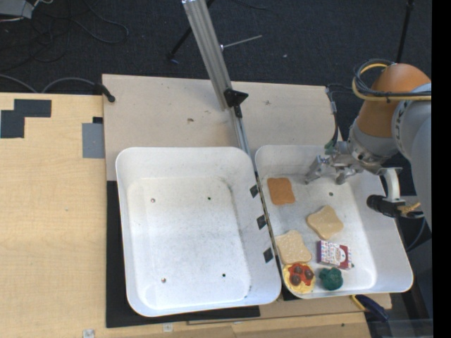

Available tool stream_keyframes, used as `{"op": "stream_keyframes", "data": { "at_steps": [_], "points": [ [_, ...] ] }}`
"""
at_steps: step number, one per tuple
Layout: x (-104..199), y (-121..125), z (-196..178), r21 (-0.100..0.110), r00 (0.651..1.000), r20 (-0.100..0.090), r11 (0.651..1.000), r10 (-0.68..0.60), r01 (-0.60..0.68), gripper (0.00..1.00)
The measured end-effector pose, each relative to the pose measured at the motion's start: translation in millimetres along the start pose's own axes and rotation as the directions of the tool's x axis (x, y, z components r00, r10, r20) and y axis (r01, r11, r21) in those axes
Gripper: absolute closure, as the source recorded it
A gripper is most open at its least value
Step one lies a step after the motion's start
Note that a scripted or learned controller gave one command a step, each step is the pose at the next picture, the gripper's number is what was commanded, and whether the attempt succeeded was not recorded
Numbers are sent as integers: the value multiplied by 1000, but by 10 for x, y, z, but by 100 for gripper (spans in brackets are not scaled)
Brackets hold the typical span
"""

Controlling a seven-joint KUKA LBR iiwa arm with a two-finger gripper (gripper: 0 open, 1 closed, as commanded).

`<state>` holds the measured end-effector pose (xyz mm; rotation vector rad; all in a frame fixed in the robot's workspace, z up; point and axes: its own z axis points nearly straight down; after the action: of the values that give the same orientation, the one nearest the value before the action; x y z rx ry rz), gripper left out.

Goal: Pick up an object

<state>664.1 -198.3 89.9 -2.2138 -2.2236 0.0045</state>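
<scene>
This is looking like a robotics lab: cables are trailing over dark carpet, an aluminium strut is leaning across a plywood bench, beside two white bins.

arm: was seen reaching in from the right | hand: was held over the right bin, nothing seen between its fingers | contents: toast slices, orange slab, green piece | left bin: was seen beside it

No legible text anywhere
</scene>
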Motion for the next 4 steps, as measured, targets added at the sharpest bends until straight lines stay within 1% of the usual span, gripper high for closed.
{"op": "stream_keyframes", "data": {
  "at_steps": [1,2,3,4],
  "points": [
    [0,4,-113,-1,1000,1,1000,-2,2,100],
    [-8,-86,-617,-9,1000,2,1000,7,-6,100],
    [-8,2,-1224,-11,1000,3,1000,3,-3,100],
    [-8,5,-1276,-5,1000,1,1000,2,-2,100]
  ]
}}
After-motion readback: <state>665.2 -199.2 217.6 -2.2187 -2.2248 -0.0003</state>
